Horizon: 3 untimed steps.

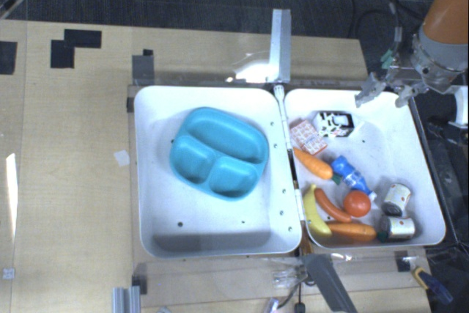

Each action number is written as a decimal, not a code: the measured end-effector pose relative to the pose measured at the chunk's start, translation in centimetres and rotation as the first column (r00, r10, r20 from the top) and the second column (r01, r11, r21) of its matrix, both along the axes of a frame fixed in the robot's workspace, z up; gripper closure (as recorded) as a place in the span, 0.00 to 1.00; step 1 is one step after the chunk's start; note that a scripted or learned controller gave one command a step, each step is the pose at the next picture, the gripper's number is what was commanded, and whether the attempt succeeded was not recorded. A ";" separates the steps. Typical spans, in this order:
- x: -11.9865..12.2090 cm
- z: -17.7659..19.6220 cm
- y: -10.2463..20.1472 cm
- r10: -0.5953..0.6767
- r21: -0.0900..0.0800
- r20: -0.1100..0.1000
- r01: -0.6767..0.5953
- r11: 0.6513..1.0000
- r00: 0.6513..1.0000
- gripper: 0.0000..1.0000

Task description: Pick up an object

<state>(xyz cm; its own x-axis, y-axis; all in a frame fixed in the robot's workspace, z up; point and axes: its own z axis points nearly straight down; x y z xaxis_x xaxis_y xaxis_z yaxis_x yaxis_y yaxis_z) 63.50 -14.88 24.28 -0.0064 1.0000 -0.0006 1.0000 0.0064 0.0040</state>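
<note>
My gripper hangs over the far edge of the right bin, open, with nothing between its fingers. Below it in that bin lie a black-and-white item, a pink checkered block, an orange carrot, a blue bottle, a red tomato, a yellow banana and a second carrot. The black-and-white item is nearest, a little to the gripper's front left.
A blue divided plate lies in the left bin. Two small metal cans sit in the right bin's near right corner. A metal post stands behind the wall between the bins.
</note>
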 end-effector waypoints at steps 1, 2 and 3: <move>-3.9 -14.7 0.2 0.074 -0.001 0.003 -0.074 0.997 0.997 0.00; -10.4 -15.1 5.3 0.028 -0.005 0.014 -0.028 1.000 1.000 0.00; -10.2 -14.1 5.6 0.031 -0.002 0.020 -0.031 1.000 0.999 1.00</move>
